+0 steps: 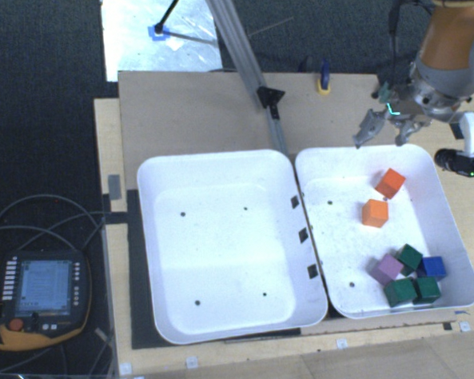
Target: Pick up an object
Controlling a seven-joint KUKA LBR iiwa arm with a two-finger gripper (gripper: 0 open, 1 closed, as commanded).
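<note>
Here we see the gripper (pixel 387 132) hanging over the far rim of the right bin (pixel 449 212), its two fingers spread apart with nothing between them. The arm (pixel 450 39), grey with an orange band, comes in from the upper right.

Just below the jaws and a little toward the arm lies an orange block (pixel 390 182), turned so that one corner points back up at the jaws; it looks cube-like, with no clear long axis. Further below the jaws sits a second orange block (pixel 375 213), squarer to the bin walls, near the first but apart from it.

Well below the jaws, in the near corner of that bin, blocks crowd together: a purple block (pixel 387 268), a dark green block (pixel 409 257) just beside it, a blue block (pixel 432 267), and two more green blocks (pixel 412 292) at the near wall. Whether they all touch we cannot tell.

To the left of the jaws lies the left bin (pixel 155 230). Far off to the lower left a handheld control pad (pixel 39 297) rests on the floor; its screen is lit, but we cannot read any writing on it. No labels show on the blocks.
</note>
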